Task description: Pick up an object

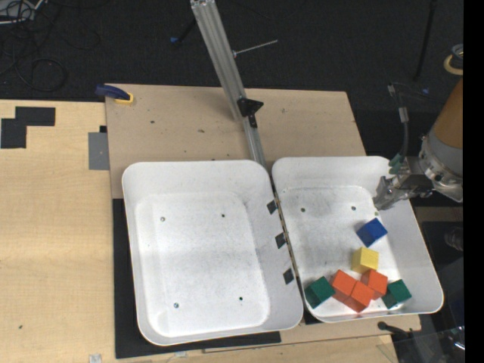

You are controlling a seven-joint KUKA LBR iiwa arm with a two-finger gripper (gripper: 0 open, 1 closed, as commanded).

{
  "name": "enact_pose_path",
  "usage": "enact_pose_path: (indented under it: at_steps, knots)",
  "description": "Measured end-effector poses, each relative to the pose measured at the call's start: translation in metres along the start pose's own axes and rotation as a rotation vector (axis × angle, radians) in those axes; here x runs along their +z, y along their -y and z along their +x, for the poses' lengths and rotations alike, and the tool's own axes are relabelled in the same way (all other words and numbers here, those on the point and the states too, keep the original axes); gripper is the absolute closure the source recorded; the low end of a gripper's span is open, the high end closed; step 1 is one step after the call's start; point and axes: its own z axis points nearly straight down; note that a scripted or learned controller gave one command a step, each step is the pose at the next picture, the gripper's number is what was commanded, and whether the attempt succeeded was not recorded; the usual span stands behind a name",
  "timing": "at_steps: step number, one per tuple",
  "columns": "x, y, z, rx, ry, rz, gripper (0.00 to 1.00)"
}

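While the grey arm (448,138) reaches in from the right, its jaws (387,191) hang over the far right edge of the right bin (333,187), just above the white rim; whether they are open or closed cannot be told from this slant, and nothing is seen between them. All the blocks lie in that right bin, gathered toward its near right corner. A blue block (371,231) sits tilted, nearest the jaws but apart from them. Just nearer than it rests a small yellow block (367,259), touching the orange blocks (358,286) clustered below it. A dark green block (319,290) lies just left of the orange ones, and another green block (396,293) lies to their right, close to the bin's rim. The left bin (200,248) stands beside the right one on the wooden tabletop (181,123). A metal rail (224,59) slants from the far side down to the gap between the bins.
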Motion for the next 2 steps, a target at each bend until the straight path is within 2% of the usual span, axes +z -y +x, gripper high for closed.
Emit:
enact_pose_path:
  at_steps: [2]
  knots:
    - [-0.002,-0.001,0.119,-0.003,-0.002,0.004,1.0]
